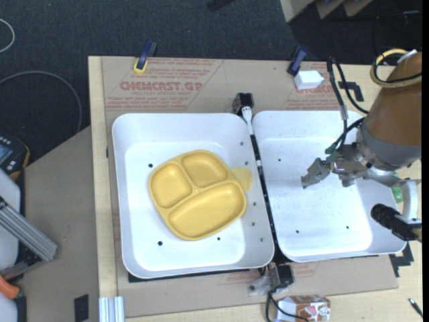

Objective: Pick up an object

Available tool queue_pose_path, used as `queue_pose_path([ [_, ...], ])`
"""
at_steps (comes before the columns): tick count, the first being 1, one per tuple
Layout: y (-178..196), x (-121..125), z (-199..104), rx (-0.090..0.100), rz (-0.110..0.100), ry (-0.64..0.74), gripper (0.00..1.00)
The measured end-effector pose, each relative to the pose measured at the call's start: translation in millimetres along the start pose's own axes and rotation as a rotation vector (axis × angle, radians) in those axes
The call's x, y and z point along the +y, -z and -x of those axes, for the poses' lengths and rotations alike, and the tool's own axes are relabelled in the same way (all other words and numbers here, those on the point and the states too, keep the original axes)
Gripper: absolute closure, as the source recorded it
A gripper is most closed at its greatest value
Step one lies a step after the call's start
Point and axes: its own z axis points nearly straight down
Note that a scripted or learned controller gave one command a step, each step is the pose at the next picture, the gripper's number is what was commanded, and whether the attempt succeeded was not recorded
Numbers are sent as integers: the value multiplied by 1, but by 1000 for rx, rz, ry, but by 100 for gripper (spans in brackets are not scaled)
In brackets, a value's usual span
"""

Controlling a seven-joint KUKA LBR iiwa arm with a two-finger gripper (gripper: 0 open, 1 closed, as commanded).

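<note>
A yellow divided plate point(196, 194) with three compartments lies in the left bin point(134, 139), slightly right of its middle. A pale yellow flat piece point(243, 177) pokes out from under the plate's right edge. My gripper point(330, 174) hangs over the right bin point(295, 233), in its upper right part, well to the right of the plate. Its fingers point(313, 174) stand open and hold nothing. The orange wrist band point(395, 113) sits above it at the right edge.
A black strip point(258, 173) runs along the seam between the two bins. A small white block point(308, 80) and blue clamps point(143, 57) sit on the cardboard at the back. Cables and a black fixture point(395, 221) crowd the right bin's right rim.
</note>
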Motion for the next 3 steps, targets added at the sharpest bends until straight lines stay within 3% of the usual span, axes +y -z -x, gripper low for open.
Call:
queue_pose_path([
  [1,137,-25,-80,2,17,11,0],
  [2,243,-27,-270,8,12,19,0],
  [3,313,-26,-319,5,10,7,0],
])
